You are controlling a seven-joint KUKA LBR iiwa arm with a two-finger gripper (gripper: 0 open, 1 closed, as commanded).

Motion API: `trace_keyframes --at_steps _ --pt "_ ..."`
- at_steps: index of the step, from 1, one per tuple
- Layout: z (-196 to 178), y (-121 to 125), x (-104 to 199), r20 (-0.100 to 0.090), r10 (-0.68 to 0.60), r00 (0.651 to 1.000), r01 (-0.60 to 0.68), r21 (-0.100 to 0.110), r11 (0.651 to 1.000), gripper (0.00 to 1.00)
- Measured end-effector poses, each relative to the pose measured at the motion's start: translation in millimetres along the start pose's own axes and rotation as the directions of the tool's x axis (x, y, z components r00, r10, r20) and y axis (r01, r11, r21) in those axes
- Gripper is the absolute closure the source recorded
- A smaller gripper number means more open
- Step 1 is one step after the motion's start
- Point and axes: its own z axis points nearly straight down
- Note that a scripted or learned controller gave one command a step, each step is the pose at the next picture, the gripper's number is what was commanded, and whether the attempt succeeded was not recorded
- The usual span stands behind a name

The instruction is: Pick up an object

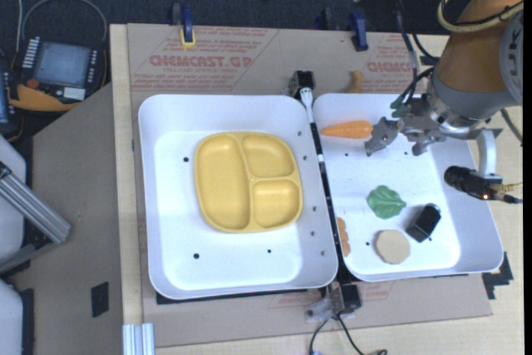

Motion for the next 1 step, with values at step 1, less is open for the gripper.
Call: trace_keyframes --at_steps 1 --pt "-8.1 3.1 0.1 0.002 -0.003 1.000 0.003 -0.015 1.000 0.00"
